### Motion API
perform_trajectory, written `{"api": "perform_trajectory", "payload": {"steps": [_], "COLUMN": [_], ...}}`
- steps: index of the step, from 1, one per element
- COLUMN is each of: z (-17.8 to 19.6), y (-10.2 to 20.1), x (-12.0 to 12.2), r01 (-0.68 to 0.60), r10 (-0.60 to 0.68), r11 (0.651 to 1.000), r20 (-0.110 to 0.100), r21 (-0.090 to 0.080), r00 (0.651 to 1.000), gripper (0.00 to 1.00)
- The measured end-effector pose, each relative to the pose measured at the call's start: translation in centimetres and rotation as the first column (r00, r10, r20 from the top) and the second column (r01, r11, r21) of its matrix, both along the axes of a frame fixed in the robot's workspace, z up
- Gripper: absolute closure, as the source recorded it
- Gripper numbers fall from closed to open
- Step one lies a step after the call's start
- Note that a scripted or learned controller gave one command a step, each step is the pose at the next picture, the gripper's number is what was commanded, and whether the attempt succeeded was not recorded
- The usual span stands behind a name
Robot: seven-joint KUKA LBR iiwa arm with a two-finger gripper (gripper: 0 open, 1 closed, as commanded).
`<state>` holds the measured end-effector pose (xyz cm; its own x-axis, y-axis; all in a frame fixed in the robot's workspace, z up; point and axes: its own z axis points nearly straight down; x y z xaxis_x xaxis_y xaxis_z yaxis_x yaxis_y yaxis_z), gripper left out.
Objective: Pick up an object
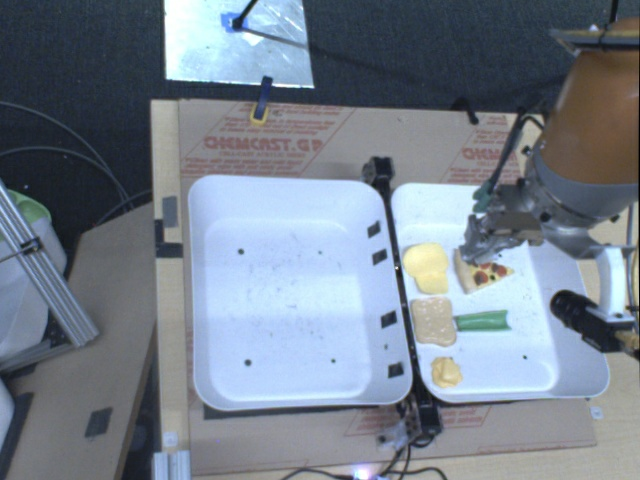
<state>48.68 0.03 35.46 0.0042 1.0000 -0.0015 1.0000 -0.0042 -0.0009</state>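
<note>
Two shallow white bins [290, 193] share the bench — in the right one, the gripper [487, 243] sits directly over a pizza-slice toy [483, 273]; whether it grasps, I cannot tell.

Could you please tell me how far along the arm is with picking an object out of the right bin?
Done: the arm has reached over the right bin, and the tool sits low at the pizza slice. In hand: nothing that I can confirm; the slice lies on the bin floor, and the view does not settle the grip. Left: closing on it and lifting. The yellow piece, cracker and green piece lie untouched.
</note>
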Motion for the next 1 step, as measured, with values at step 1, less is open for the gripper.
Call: {"api": "perform_trajectory", "payload": {"steps": [1], "z": [4.07], "y": [7.25], "x": [0.03], "r01": [-0.015], "r10": [0.015], "r11": [1.000], "r20": [0.007], "r21": [0.004], "r00": [1.000], "gripper": [1.00]}}
